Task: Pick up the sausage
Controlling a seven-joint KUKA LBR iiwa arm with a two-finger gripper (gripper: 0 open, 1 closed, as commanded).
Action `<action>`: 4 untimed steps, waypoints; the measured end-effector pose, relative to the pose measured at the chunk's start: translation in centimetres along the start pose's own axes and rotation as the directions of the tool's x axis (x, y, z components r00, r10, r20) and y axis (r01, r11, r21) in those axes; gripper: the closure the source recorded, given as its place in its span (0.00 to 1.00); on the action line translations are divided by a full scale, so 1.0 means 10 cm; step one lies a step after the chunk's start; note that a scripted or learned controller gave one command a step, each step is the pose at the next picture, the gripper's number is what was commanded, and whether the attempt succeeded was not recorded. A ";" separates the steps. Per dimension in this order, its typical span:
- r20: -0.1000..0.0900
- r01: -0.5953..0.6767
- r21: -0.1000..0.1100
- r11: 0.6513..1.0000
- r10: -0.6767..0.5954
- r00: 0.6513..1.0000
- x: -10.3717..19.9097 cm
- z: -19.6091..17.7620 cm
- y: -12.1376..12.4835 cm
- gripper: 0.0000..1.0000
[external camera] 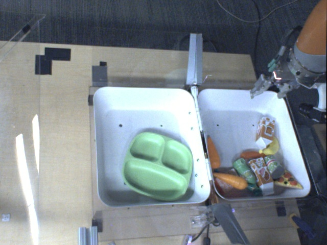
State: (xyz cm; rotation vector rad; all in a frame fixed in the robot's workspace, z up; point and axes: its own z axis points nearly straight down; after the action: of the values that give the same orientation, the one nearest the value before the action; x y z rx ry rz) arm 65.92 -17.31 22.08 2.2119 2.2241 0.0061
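The sausage [249, 154] looks like a short reddish-brown piece lying in the right bin [225, 116], wedged among other toy food near the front right and partly covered by a banana and a green packet. My gripper [269, 90] hangs over the bin's far right corner, well behind the sausage. Its fingers are spread open with nothing between them.
Around the sausage lie a banana [272, 147], a small carton [266, 128], a green packet [245, 169], a pizza slice [289, 180], two carrots [230, 178] and a dark red piece beneath one of them. The left bin [110, 137] holds a green divided plate [158, 165].
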 end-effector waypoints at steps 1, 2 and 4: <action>0.007 -0.049 -0.023 0.999 0.050 0.999 -0.19 1.02 -0.44 0.00; 0.021 -0.062 -0.051 0.997 0.063 0.998 -0.17 1.13 -0.91 0.00; 0.004 0.033 -0.009 0.999 -0.033 0.999 0.21 1.30 -1.37 0.00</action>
State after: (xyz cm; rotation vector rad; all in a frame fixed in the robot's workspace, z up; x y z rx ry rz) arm 52.26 -15.31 9.01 2.1680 2.2540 0.0122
